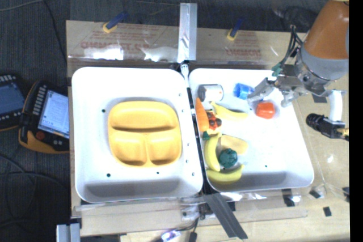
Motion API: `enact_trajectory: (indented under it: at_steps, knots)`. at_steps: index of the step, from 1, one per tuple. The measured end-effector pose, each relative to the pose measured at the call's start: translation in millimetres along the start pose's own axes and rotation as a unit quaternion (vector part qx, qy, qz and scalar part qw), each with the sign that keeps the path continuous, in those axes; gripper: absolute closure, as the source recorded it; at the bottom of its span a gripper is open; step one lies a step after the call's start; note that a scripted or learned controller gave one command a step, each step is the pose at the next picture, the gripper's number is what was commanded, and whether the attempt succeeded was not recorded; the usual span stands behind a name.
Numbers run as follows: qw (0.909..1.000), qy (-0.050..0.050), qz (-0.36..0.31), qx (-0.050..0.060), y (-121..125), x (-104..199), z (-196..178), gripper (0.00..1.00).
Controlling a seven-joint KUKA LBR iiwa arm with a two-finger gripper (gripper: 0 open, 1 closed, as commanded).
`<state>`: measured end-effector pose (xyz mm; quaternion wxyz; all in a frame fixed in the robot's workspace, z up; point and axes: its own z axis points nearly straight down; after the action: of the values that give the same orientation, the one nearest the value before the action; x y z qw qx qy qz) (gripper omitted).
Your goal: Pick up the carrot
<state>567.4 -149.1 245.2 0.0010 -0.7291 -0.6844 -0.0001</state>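
Note:
The carrot [201,115] is a slim orange stick with a green end. It lies along the left wall of the right bin [295,150], pointing front to back. My gripper [275,94] hangs over the bin's far right part, well right of the carrot. Its fingers [262,88] are spread open, with nothing between them. Just below them sits a round orange-red fruit [265,109]. The orange-banded arm [332,31] comes in from the upper right.
Crowded against the carrot are a small red item [214,120], a pale yellow piece [231,113], a metal can [211,91] and a blue object [244,90]. A banana [218,170], a green thing [228,157] and a yellow wedge [237,144] lie nearer. The left bin [91,88] holds a yellow tray [144,133].

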Motion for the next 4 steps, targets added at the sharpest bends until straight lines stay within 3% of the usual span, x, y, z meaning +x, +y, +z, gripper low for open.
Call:
enact_trajectory:
  at_steps: [1,2,3,4]
  knots:
    - [0.9997,-0.002,0.025,0.0,-8,-7,38,0.0]
    - [0.9781,0.0,-0.208,0.0,-23,1,56,0.0]
    - [0.982,0.0,-0.189,0.0,-36,46,15,0.0]
    - [0.9362,-0.002,-0.351,-0.001,-83,47,-123,0.0]
